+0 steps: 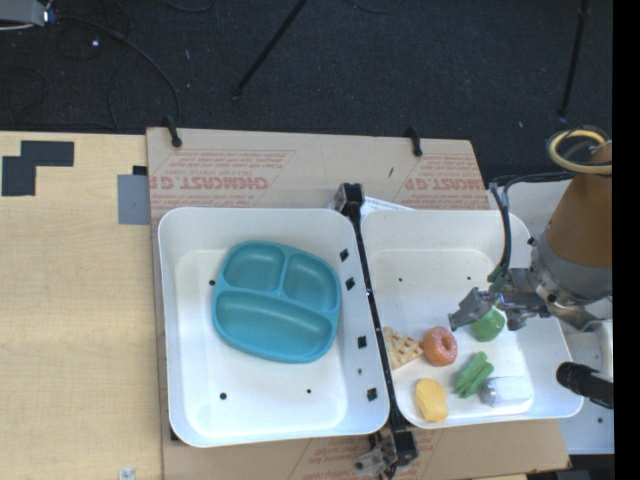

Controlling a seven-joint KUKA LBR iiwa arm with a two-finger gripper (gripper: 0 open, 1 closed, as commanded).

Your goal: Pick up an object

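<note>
My gripper (490,315) is low in the right bin (440,238), near its right side, with the orange-banded wrist just to its right. It stands open, and a small round green object (489,326) lies between its fingers (466,314), not visibly clamped. To the left of that lie an orange-pink doughnut (439,346) and a tan waffle piece (402,348). Nearer the front edge are a yellow object (431,400) and a longer green object (473,375) with a small grey piece at its end.
A teal divided plate (277,300) lies in the left bin (185,368). A black divider strip (364,313) runs between the two bins. Cardboard lies under both bins, and a wooden bench top extends to the left.
</note>
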